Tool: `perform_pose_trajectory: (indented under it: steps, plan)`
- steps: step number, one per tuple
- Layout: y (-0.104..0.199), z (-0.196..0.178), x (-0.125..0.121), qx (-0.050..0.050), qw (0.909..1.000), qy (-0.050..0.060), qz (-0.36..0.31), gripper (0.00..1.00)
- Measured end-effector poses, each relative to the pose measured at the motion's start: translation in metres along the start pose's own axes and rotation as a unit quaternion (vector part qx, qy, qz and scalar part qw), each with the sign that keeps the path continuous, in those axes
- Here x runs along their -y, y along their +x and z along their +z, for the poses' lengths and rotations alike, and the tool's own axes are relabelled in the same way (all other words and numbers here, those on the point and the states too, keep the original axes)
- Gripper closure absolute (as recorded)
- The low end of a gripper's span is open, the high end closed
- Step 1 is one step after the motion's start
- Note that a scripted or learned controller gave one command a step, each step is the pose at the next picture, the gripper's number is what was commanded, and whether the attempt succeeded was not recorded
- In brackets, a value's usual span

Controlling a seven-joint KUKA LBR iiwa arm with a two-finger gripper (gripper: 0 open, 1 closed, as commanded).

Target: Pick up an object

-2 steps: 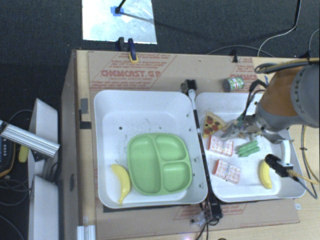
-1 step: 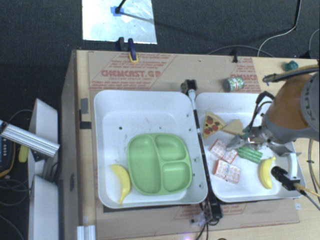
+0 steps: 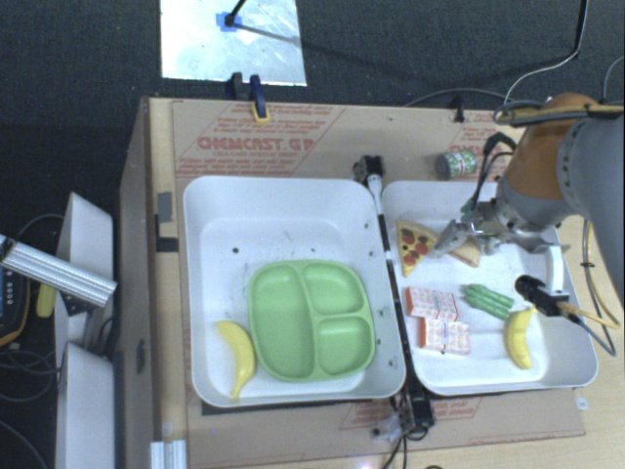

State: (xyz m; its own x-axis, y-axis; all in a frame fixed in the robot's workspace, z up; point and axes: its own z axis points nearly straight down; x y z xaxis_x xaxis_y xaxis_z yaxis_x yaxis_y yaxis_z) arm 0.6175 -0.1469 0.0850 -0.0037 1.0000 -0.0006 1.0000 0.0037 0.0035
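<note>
My gripper point(image 3: 467, 234) hangs low over the back part of the right bin point(image 3: 576, 360). A tan wedge-shaped piece point(image 3: 470, 255) lies right beneath it, partly hidden, and I cannot tell whether they touch. A pizza slice point(image 3: 414, 242) lies just to the gripper's left. Toward the front of this bin are two pink-and-white wafer packs point(image 3: 437, 318), a bunch of green beans point(image 3: 487, 300) and a small banana point(image 3: 519, 338).
The left bin point(image 3: 210, 213) holds a green divided plate point(image 3: 311, 319) and a banana point(image 3: 237, 356) at its front left. A small can point(image 3: 456, 162) lies on the bench behind the right bin. The grey arm point(image 3: 576, 179) reaches in from the right.
</note>
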Motion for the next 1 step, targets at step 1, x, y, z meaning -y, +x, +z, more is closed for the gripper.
perform_pose_trajectory:
  steps: [1]
  plan:
    - [-0.0001, 0.0006, 0.0731, 0.0, 1.0, 0.002, 0.002, 0.0]
